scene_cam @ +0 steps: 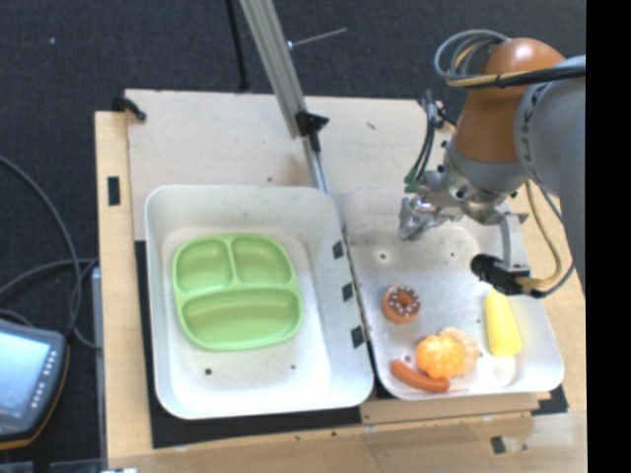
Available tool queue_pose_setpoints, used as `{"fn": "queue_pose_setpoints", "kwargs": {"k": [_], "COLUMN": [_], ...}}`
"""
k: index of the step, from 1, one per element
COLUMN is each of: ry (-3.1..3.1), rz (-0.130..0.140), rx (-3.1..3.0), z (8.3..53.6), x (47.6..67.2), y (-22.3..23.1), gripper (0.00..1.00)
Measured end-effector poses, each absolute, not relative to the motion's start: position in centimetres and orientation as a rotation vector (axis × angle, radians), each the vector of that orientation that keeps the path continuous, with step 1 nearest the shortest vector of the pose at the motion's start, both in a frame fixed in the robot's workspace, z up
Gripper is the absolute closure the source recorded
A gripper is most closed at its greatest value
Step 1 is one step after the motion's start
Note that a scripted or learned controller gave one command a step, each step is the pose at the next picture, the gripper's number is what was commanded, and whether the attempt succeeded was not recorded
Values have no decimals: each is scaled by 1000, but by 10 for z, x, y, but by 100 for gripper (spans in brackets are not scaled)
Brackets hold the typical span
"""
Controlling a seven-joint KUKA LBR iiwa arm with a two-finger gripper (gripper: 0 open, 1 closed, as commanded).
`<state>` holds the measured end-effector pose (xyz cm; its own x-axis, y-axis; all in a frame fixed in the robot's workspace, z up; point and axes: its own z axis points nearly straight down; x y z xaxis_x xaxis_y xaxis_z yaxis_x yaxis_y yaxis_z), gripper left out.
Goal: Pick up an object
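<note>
Grey two-finger gripper (pixel 412 223) at right bin's upper left, finger state unclear, yellow plastic corn cob (pixel 502 325) lower right, long axis near vertical, orange-red sausage (pixel 419 377) slanting down-right

Glossy green plastic tray (pixel 237 292); matt white bins (pixel 325 382).

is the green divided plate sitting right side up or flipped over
Right side up. The green plate in the left bin shows its three hollow compartments facing up, all bare.

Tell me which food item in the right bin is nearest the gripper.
The donut, brown with sprinkles. It lies closest below the gripper; the orange, sausage and corn sit farther toward the bin's front.
</note>
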<state>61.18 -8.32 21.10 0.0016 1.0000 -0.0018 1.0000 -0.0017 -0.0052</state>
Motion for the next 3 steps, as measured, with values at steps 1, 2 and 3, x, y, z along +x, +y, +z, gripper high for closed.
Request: {"fn": "queue_pose_setpoints", "kwargs": {"k": [1,2,3], "ry": [-2227,-2223,-2225], "rz": [0,0,-2], "rx": [-2211,-2220,-2219], "z": [200,201,212], "x": [587,588,588], "y": [-9,-13,-14], "gripper": [100,0,100]}}
